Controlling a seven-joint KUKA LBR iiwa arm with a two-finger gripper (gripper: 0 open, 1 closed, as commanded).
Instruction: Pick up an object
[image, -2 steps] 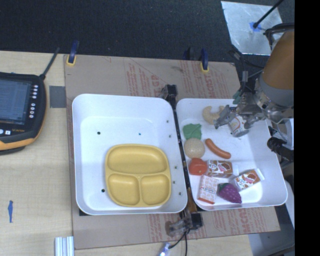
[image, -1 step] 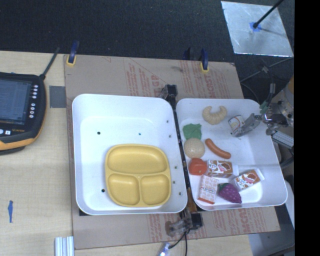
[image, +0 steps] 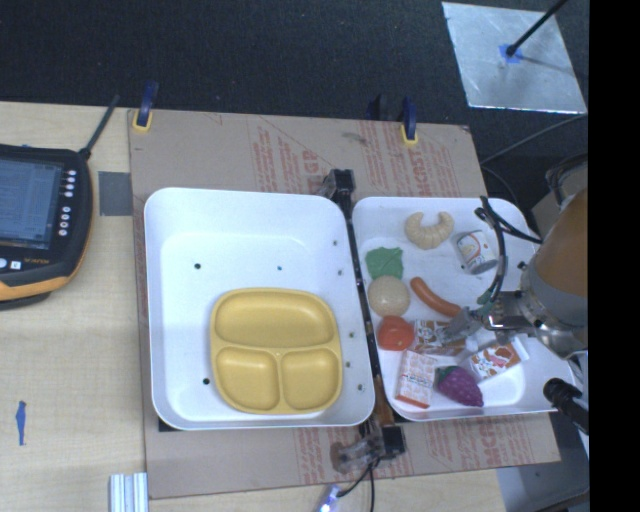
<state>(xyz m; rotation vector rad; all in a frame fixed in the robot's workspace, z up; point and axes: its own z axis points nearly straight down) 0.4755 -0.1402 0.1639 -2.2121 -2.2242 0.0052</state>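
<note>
2 shallow white bins are seen side by side on a cardboard-covered bench. In the left bin (image: 180, 240), a yellow divided tray (image: 276, 350) is set toward the front edge, with bare floor left along the back edge and the left wall.

The right bin (image: 385, 212) is crowded. A croissant (image: 429, 229) lies near its back edge, with a small can (image: 471, 250) just beside it toward the right wall. A green leaf (image: 384, 262), a pale onion (image: 388, 296) and a red tomato (image: 395, 333) are lined up along the left wall. A sausage (image: 436, 297) lies in the middle. Near the front edge, a red and white packet (image: 416, 380) and a purple grape bunch (image: 459, 385) are placed.

The gripper (image: 487, 322) is lowered at the bin's right side, close to the sausage's end. Whether its jaws are spread or pressed together cannot be told. Little free floor is left around it.
</note>
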